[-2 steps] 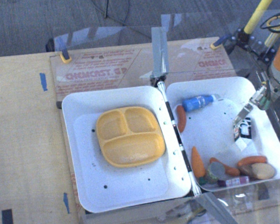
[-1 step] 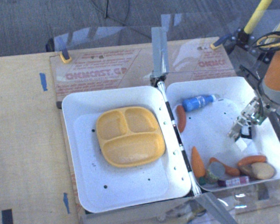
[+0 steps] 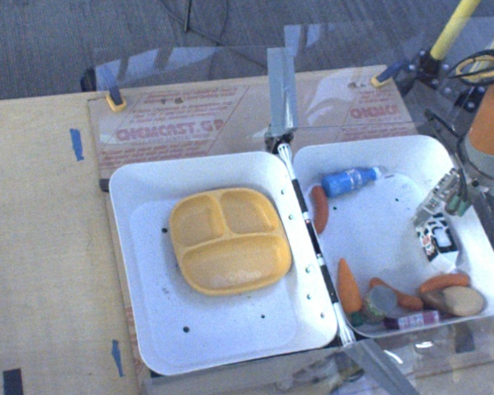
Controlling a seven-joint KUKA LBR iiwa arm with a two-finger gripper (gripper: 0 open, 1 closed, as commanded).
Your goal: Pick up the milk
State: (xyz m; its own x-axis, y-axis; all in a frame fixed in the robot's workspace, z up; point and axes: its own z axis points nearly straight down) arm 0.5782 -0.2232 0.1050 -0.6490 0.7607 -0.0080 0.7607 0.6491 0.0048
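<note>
Camera view: milk [image 3: 435,239], small black-and-white carton, lies near right bin's [image 3: 384,152] right wall, just under claw [image 3: 439,197]. Claw hovers above it, apparently lined up for grab; grip state cannot tell.

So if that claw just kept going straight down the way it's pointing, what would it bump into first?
Most likely the small black-and-white milk carton. The gripper sits just above it in the right bin, aimed down and to the picture's left. Depth is hard to judge from this slanted view, so it might meet the bin floor beside the carton.
</note>
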